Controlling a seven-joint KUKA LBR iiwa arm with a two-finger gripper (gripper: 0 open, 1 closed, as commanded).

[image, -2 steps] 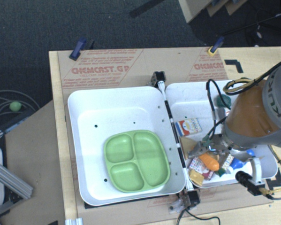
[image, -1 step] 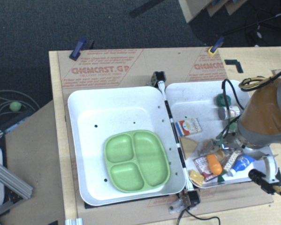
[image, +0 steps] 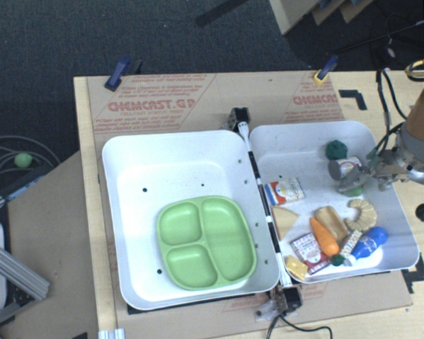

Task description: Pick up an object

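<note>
Can (image: pixel 345 171) lying in right bin (image: pixel 391 212) upper area, below green ball (image: pixel 336 149). Pincer (image: pixel 361 175) reaching down right at it; spread or pinching, cannot tell. Nothing looking lifted, pick seemingly not done. Carrot (image: pixel 325 236), bottle (image: pixel 366 243) sitting nearer. Green tray (image: pixel 205 241) resting in left bin (image: pixel 129 205).

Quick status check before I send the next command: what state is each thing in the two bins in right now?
Green three-compartment plastic plate: flat in the left white bin, alone.
Orange carrot: lying in the right white bin, among the clutter.
Blue-and-white bottle: on its side, near the front rim.
Dark green round object: resting apart, near the back.
Gripper: low in the right bin; grip unclear.
</note>
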